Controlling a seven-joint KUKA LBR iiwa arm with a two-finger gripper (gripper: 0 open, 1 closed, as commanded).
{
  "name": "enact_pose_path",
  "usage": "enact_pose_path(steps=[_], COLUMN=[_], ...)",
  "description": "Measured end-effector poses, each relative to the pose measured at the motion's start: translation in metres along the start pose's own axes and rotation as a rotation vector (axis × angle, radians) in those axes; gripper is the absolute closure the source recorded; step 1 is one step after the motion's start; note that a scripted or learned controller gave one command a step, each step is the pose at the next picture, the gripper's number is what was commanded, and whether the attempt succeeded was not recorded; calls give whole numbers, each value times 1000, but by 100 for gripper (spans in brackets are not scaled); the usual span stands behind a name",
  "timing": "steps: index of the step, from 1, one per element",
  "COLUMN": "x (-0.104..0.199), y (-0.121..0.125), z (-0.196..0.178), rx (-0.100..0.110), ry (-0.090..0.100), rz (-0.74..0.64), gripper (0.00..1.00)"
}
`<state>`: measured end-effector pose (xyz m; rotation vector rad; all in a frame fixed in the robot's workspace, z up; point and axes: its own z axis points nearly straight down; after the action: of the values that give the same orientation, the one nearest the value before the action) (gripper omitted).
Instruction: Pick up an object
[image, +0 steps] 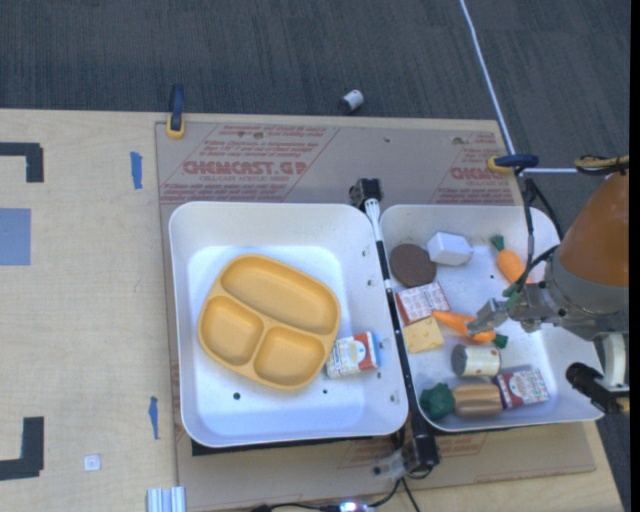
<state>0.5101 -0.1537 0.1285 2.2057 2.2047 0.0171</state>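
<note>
Camera view: pale wood surface with blue tape marks, dark carpet beyond far edge. Left bin holds yellow tray, small carton at its right. Right bin crowded: brown disc, white block, carrots, cheese, cans. Hand low over carrots at bin middle; finger state hard to tell. Arm cut off at right.

Right bin held loose items: brown disc, white block, red-white card, yellow cheese wedge, two carrots, small can, brown bottle, red carton.
</note>
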Motion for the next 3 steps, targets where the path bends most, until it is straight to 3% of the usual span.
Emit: enact_pose_path(steps=[1,2,3], x=[0,0,33], y=[2,2,-30], z=[-10,-10,41], rx=[-5,-4,20], ry=[-2,-2,8], rz=[-1,-1,-1], gripper=[100,0,0])
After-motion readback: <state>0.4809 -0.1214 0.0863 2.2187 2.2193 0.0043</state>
